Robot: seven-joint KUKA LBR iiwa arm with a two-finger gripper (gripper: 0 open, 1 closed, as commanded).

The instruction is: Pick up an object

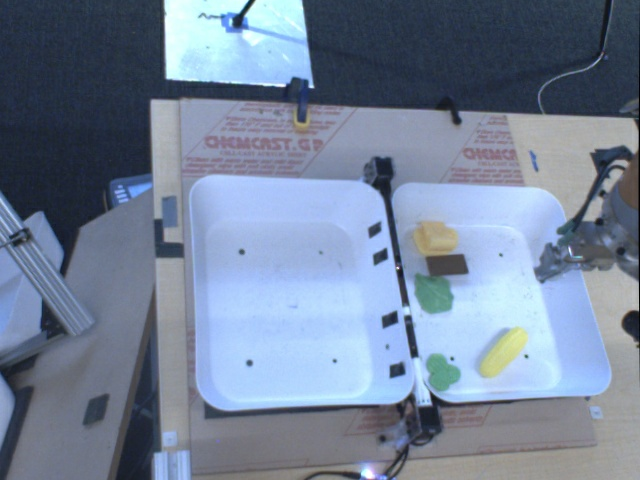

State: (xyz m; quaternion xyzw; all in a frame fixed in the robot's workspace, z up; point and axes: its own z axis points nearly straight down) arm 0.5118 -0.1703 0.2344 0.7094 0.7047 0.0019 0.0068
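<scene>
The right bin (560, 218) holds several small objects. A pale yellow block (436, 236) lies near its far left, with a brown rectangular block (447, 264) just in front of it. A flat green piece (434, 294) lies below those, a smaller green piece (442, 372) sits at the near left corner, and a yellow oblong object (503, 352) lies toward the near side. My gripper (552, 264) hangs at the bin's right rim, well to the right of the brown block, with nothing visible between its fingers.
The left bin (210, 208) stands beside the right one, joined by a black hinged divider (392, 268). A cardboard sheet (260, 138) lies under both bins. A metal plate (238, 28) lies on the dark floor beyond. An aluminium rail (40, 278) stands at the left.
</scene>
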